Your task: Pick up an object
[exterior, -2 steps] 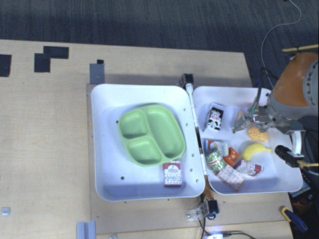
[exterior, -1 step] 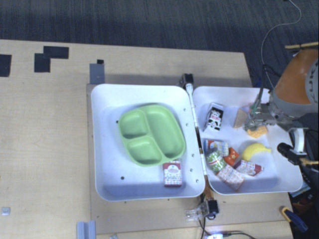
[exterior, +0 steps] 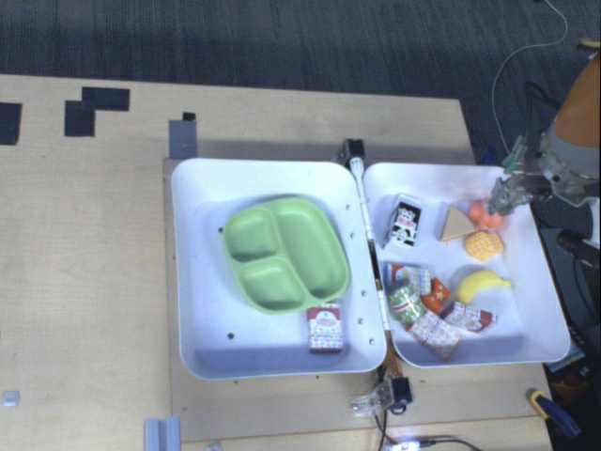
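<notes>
**Jaws hanging over the right bin's far corner**

The arm (exterior: 575,130) is reaching in from the right, and its jaws (exterior: 507,194) are hovering at the far right corner of the right bin (exterior: 549,294), just above a small orange-red object (exterior: 485,215). Whether the jaws are open or closed, I cannot tell, and nothing is visibly sitting between them.

Beside the orange-red object a tan wedge (exterior: 457,223) is lying, with a textured yellow-orange fruit (exterior: 484,245) just in front of it. A yellow banana (exterior: 481,285) is resting nearer the front, next to a cluster of small packets (exterior: 427,313). A black-and-white carton (exterior: 405,224) is lying toward the bin's left wall.

In the left bin (exterior: 202,252) a green divided plate (exterior: 285,253) is sitting in the middle, and a small red-and-white box (exterior: 325,328) is lying near its front edge. Both bins are resting side by side on the pale surface (exterior: 84,280).
</notes>
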Robot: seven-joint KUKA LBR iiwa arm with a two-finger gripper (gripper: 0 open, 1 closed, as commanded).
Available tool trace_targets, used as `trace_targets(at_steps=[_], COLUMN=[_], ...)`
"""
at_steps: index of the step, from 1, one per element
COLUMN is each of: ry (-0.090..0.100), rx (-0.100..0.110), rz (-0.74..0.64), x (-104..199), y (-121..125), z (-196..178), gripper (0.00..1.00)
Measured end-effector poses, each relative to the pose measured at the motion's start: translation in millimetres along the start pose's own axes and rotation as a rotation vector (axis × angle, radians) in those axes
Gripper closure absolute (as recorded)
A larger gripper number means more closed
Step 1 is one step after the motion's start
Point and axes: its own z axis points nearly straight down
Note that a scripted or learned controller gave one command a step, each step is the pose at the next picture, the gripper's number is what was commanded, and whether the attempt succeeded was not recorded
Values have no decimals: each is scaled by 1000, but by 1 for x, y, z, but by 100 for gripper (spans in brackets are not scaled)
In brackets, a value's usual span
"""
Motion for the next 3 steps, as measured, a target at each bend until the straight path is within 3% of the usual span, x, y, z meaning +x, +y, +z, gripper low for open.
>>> trace_targets(at_steps=[1,2,3], ry=[1,2,0], rx=[2,1,-7], rz=[0,2,1], x=[1,44,43], y=[0,-54,-51], z=[1,82,69], gripper=[0,0,100])
